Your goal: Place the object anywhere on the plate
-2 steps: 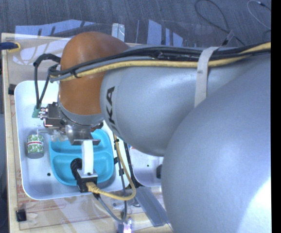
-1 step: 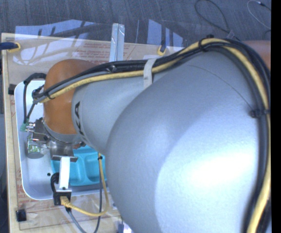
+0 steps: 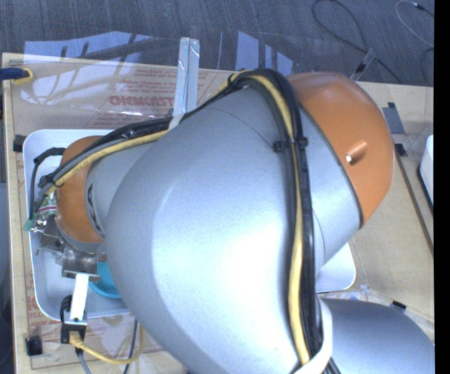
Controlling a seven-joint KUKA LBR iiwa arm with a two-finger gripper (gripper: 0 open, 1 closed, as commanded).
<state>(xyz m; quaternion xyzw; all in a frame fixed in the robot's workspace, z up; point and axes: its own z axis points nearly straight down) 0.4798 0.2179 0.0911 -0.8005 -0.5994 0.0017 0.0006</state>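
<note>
Arm [image 3: 225,232] masks most of the white bin [image 3: 46,302], so we cannot tell the state of the hand [image 3: 68,265]; an off-centre release may miss the blue plate [image 3: 107,285].

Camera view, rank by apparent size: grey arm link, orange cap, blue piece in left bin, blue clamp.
1. grey arm link, nearest camera
2. orange cap
3. blue piece and blue clamp: look alike, piece partly hidden, unranked

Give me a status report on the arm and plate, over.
Gripper over left bin. Blue plate rim beside it, under arm. Arm covers most of both bins.
</note>
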